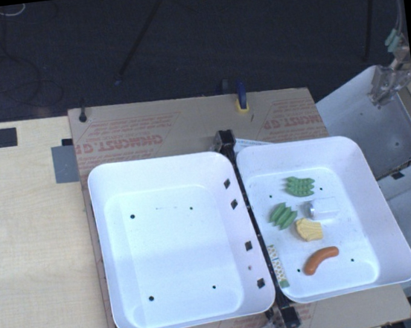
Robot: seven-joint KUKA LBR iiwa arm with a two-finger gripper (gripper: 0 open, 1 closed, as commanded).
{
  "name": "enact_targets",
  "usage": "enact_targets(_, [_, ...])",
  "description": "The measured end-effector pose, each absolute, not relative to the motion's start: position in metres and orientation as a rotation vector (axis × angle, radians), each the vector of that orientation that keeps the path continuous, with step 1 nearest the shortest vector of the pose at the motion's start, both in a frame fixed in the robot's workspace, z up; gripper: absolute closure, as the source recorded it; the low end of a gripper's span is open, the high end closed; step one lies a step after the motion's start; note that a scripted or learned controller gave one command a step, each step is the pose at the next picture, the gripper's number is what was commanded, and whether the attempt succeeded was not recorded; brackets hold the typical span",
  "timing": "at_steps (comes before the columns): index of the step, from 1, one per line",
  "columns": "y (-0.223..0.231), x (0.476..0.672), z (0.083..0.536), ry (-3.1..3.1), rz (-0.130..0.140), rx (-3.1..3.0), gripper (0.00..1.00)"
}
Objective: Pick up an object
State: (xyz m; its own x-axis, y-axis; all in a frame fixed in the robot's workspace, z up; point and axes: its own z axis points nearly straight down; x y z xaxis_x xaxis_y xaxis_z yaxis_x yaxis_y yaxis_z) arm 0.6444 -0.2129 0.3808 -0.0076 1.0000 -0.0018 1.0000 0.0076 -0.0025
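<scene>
Two shallow white bins are set side by side on a brown cardboard sheet (149,133) that lies over a pale wooden bench (30,257). Red lettering is printed upside down along the far strip of the cardboard; it is too blurred to be read with certainty. A second trace of red print is seen at the near edge.

The left bin (113,202) is a smooth, glossy plastic tray with rounded corners; small dark dots are marked on its floor. The right bin (349,170) is of the same make. The two are joined along the middle by a row of small black clips (234,204).

Four small things are gathered in the right bin, near its middle: two green ridged pieces, one (299,185) farther back and one (281,215) just left of centre; one yellow wedge (309,229) close beside the second green piece; and one orange-red sausage (321,259), curved and smooth, nearest the front. A narrow printed strip (278,265) lies along the right bin's left wall.

A metal part of the rig (390,83) is seen at the upper right, well apart from both bins; the gripper's state cannot be told.
</scene>
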Motion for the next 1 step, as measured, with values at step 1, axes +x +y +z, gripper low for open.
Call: enact_targets(1, [-0.0963,0.6369,0.485,-2.24,-0.014,-2.211,1.0])
